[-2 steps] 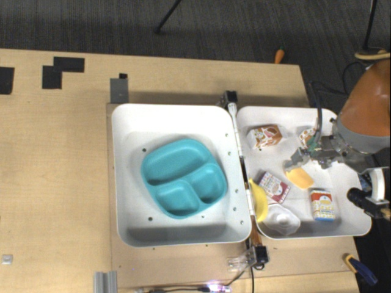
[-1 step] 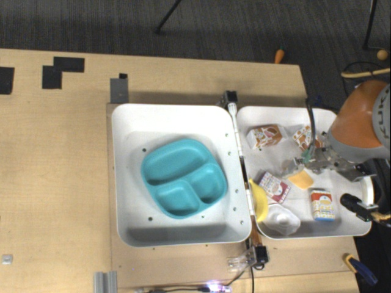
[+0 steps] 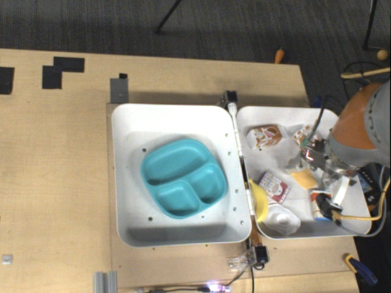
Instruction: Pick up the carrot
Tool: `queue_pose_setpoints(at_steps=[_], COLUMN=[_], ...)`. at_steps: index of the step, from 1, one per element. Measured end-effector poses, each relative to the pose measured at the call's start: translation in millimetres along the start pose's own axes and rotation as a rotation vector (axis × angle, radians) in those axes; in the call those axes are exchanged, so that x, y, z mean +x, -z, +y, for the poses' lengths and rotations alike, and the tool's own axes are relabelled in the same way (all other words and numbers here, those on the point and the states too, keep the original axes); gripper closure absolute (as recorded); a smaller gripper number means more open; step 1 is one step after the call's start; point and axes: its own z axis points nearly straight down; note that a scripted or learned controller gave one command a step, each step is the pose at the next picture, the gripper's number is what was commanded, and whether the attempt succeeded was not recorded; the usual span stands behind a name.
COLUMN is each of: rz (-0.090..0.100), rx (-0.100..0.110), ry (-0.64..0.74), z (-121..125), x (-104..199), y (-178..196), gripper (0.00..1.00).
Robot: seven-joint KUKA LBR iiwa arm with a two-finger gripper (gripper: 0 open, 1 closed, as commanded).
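Spread of fingers not discernible: lost among dark wrist hardware, low over the middle of the right bin, below the orange band of the grey arm. Nothing visibly held.

Just beside, toward the near rim: yellow wedge-shaped block. Farther left: red-and-white packet, then a banana against the dividing wall, touching a white crumpled item. Toward the far wall: brown-and-white snack packet and a smaller printed packet.

Carrot: judged to be the small orange piece in the near right corner of the right bin, partly covered by a white connector and cable; identification uncertain.

Left bin: teal three-compartment plate, well apart from the work. Both bins on a pale wooden desk.

Step in hand, as judged: approach. Best done by shifting toward the near right corner, aligning across the carrot's short axis, descending clear of the cable and bin wall, closing only once centred.

Printing on all three packets too small to read; no brand legible.
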Motion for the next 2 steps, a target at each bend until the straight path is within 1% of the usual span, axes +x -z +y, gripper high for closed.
queue_pose_setpoints(at_steps=[1,2], rz=[-0.001,0.0], rx=[-0.002,-0.01], ry=[0.137,0.14], z=[-25,-22], x=[21,23], y=[1,14], gripper=[0.0,1.0])
